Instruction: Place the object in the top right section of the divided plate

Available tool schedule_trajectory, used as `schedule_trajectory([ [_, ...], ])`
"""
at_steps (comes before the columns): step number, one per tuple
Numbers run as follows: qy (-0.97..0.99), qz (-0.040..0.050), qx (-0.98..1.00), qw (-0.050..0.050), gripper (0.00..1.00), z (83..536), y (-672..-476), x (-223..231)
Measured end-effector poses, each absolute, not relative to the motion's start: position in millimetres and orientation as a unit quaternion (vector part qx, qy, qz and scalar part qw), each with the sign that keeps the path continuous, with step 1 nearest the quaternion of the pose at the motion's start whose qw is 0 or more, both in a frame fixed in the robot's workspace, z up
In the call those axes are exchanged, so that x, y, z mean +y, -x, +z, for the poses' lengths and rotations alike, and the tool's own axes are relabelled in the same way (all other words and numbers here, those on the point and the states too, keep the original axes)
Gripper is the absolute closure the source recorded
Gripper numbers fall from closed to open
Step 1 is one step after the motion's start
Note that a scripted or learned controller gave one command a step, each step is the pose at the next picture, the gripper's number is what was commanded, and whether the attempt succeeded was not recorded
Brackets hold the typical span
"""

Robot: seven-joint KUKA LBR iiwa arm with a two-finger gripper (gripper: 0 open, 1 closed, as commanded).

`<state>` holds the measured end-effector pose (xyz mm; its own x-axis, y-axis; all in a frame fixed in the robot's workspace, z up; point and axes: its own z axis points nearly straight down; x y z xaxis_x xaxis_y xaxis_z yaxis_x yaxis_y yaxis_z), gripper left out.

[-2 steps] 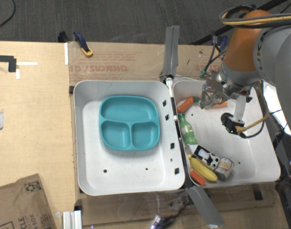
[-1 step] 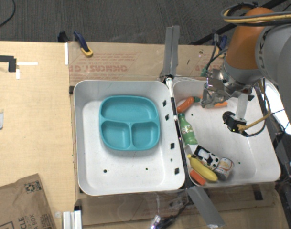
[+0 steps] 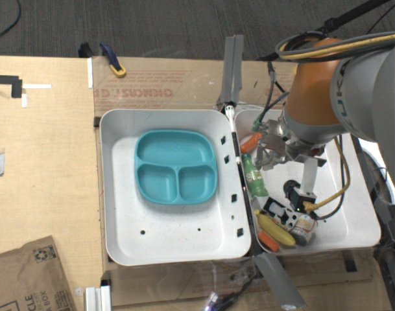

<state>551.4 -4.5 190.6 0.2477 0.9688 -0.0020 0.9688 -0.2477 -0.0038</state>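
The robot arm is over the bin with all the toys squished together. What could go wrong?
The toys lie packed along the right bin's left wall, so the gripper might pinch two together or miss. The teal plate sits in the other bin, so a loosely held toy could fall while crossing the divider.

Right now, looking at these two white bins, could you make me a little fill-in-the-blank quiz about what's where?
1. The teal divided plate lies in the ____ bin.
2. The plate is divided into ____ sections.
3. The yellow banana lies in the bin on the ____.
4. The band above the arm's wrist is coloured ____.

Missing words: left; three; right; orange
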Motion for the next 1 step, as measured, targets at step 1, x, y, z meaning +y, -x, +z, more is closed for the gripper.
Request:
schedule_trajectory([
  [1, 0.811, 0.0020, -0.585, 0.001, 1.00, 198.5, -484.6, -5.7],
])
